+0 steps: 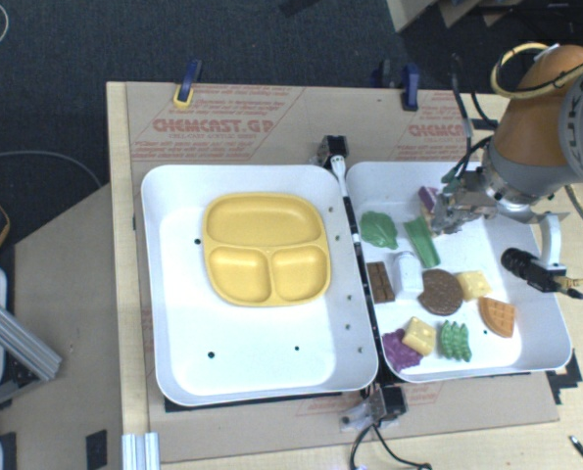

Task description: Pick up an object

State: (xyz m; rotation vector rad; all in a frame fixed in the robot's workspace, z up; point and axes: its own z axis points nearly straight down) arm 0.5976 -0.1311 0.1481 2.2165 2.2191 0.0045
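I see the gripper (455, 207) low over the right bin (541, 355), near its 11 o'clock corner. I cannot tell how its claw stands from here. A long green piece (421, 243) lies just at the gripper's 7 o'clock, nearly touching it, and a small purple piece (427, 198) sits just at its 9 o'clock. Further toward 6 o'clock in the same bin lie a green leaf (377, 228), a brown bar (380, 280), a round brown cookie (441, 292), a waffle (498, 316) and purple grapes (399, 349). The left bin (173, 341) holds a yellow divided tray (267, 247).
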